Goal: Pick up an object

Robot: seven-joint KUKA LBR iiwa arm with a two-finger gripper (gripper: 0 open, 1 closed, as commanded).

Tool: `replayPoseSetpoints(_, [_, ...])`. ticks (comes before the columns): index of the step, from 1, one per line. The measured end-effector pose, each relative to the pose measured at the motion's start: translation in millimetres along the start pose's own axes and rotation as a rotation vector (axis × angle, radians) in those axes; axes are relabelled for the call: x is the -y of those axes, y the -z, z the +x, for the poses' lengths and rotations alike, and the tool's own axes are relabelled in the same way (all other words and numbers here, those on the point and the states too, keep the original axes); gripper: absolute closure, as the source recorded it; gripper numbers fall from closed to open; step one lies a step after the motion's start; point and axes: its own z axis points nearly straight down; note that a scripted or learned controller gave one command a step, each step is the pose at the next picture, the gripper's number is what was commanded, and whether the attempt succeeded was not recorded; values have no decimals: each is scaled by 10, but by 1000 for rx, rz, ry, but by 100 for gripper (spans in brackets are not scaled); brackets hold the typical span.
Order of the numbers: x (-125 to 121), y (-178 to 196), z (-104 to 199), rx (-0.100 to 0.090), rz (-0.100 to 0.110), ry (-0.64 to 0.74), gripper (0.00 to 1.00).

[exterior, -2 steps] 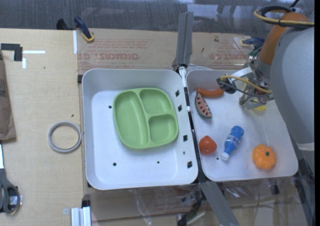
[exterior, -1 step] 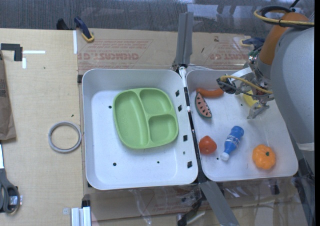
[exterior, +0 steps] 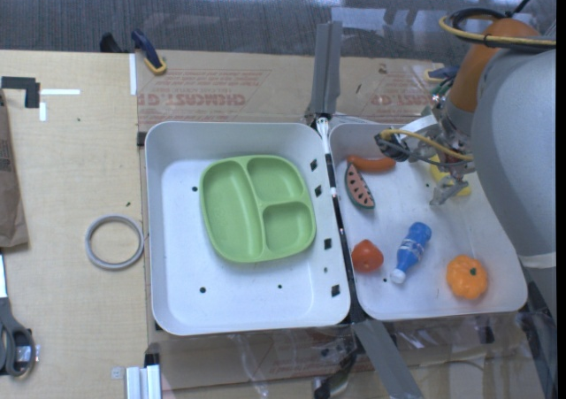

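Gripper (exterior: 449, 178) low in rt bin (exterior: 495, 300), grip state can't tell, yellow item (exterior: 439, 172) right under it, carrot (exterior: 372, 164) & melon slice (exterior: 359, 187) just beyond its tip — you'd do best to drop straight, centre on yellow item, avoid bin wall.

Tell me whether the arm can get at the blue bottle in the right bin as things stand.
Probably yes. The blue bottle lies on open bin floor, apart from the tomato and the orange pumpkin, with nothing over it. The tool hangs in the same bin, just above it in view.
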Motion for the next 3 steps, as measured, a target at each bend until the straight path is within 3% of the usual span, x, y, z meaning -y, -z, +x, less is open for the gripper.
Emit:
replayPoseSetpoints(1, [-179, 7, -41, -1, 0, -12, 0])
replayPoseSetpoints(2, [-167, 61, -37, 5, 2, -4, 100])
replayPoseSetpoints(3, [-163, 58, -36, 6, 3, -4, 0])
